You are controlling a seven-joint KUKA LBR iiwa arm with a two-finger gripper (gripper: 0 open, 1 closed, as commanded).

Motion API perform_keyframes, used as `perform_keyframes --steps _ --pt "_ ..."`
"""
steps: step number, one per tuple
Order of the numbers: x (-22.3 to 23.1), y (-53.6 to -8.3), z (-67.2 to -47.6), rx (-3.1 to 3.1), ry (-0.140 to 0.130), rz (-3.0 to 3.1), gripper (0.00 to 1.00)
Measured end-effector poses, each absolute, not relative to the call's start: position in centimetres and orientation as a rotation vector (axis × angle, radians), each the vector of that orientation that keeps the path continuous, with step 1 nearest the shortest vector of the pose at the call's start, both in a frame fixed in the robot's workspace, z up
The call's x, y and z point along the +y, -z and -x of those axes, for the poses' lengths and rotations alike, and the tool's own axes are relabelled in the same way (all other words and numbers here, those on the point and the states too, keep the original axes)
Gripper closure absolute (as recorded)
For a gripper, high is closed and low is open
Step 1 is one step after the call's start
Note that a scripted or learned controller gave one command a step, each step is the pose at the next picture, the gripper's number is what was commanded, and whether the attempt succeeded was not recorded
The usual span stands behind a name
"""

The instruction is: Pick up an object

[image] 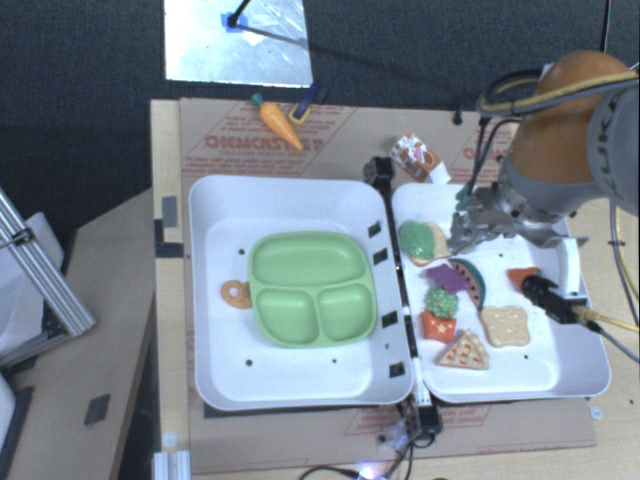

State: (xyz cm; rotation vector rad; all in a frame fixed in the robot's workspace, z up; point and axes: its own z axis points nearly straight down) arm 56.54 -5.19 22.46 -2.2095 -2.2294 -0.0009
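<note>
Overhead, the claw (pixel 470 230) hangs low in the right bin (pixel 580 373), beside a round green toy (pixel 415 236) lying just to its left, though whether it is open or closed cannot be told. Toy foods crowd below it: a watermelon slice (pixel 468 280) nearly underneath, a purple-and-green piece (pixel 441 296), a toast slice (pixel 504 326) and a pizza wedge (pixel 464 352) further down. With pieces this flat and tightly packed, a descent could likely pinch two at once or skid off a low edge, nudging neighbours instead of lifting any.
</note>
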Motion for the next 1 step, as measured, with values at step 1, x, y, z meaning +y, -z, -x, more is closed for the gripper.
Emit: perform_keyframes --steps 1 --pt "0.08 -23.39 -54.24 -2.231 0.002 2.209 1.0"
